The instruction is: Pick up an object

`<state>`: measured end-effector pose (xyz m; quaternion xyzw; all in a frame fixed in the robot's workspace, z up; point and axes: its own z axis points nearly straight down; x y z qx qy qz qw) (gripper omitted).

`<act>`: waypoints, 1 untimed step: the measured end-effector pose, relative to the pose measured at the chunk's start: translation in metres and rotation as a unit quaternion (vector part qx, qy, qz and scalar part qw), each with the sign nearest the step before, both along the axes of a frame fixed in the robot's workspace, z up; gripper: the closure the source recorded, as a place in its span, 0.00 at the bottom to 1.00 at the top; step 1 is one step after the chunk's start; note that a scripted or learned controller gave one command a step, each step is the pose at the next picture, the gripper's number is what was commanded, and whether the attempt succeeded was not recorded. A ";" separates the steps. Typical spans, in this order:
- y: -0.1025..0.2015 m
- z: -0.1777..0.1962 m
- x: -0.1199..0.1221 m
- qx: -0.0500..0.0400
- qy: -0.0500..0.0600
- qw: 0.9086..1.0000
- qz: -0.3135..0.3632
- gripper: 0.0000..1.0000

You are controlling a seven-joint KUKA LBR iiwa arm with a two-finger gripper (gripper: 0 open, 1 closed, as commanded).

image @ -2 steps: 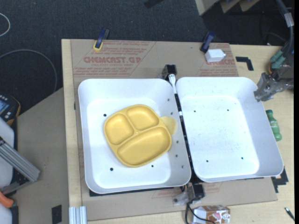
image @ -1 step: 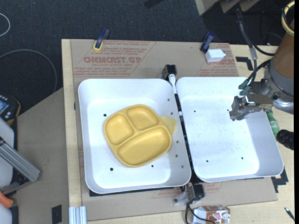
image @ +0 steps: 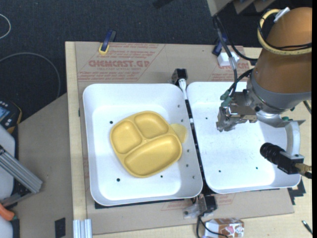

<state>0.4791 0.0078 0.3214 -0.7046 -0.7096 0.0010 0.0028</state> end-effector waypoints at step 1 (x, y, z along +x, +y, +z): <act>0.054 0.071 0.001 0.000 -0.008 1.000 0.000 1.00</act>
